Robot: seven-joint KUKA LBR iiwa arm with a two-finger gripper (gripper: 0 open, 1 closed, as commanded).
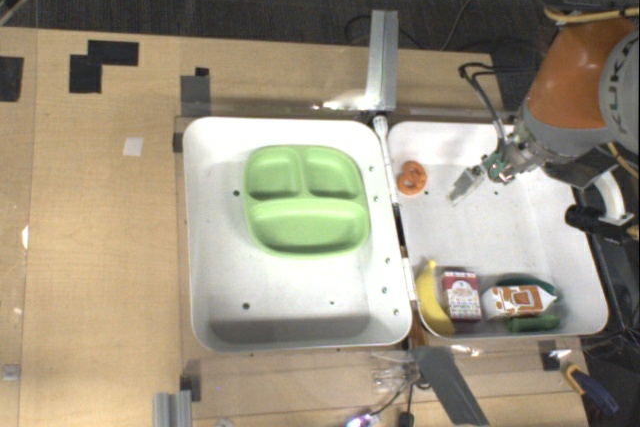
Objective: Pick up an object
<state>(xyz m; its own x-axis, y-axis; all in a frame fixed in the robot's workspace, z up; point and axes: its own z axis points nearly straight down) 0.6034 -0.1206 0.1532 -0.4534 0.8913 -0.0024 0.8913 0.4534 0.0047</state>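
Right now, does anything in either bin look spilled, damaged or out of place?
Nothing stands out. The green tray lies flat in the left bin. In the right bin, the orange piece sits alone by the divider; the banana and cartons cluster along the near wall. The gripper hangs above bare floor.

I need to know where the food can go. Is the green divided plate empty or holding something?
Empty. The green divided plate lies flat in the left bin, and all three of its compartments show bare green.
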